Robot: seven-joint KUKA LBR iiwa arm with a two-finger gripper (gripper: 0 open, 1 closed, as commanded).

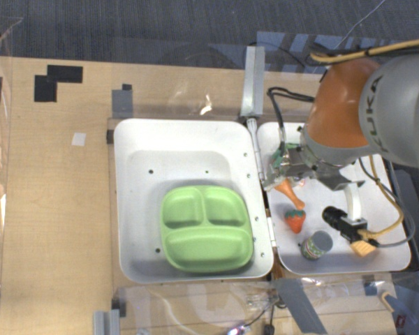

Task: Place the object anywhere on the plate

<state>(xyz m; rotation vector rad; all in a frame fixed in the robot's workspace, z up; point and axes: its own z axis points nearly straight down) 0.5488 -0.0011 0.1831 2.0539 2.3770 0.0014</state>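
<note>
Camera view: my claw hangs low in the right white bin — I cannot tell its state; orange plastic carrot just beneath, green divided plate in left bin.

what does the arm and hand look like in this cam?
The arm is bulky, with smooth rounded grey casing and a wide glossy orange band above the wrist. Black cables loop around the wrist area, and a yellow cable runs along the top. The hand is a small dark metal assembly with green parts; finer detail is too blurred to tell.
</note>
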